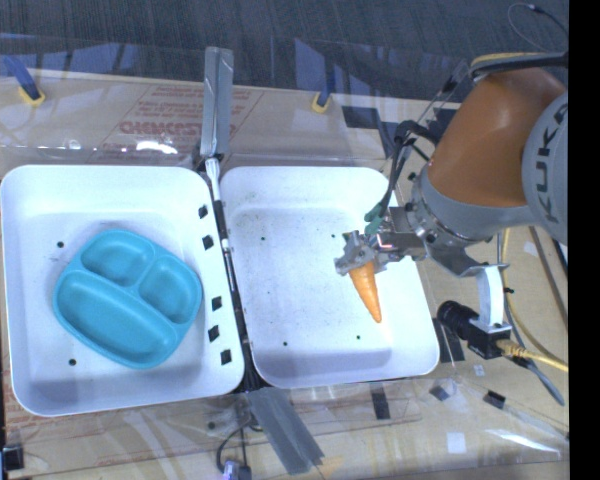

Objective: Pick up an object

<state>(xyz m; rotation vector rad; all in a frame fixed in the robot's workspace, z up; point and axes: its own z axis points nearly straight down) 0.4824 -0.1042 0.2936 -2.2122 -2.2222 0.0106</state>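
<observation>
An orange toy carrot (369,293) is in the right bin (280,358), near its right wall, with the pointed tip toward the front. My gripper (358,260) reaches in from the right and is shut on the carrot's wide top end. I cannot tell whether the carrot's tip rests on the bin floor or hangs just above it.
A blue divided plate (128,296) lies in the left bin (30,368). A ridge with black clips (220,268) separates the two bins. The right bin's left and middle floor is bare white.
</observation>
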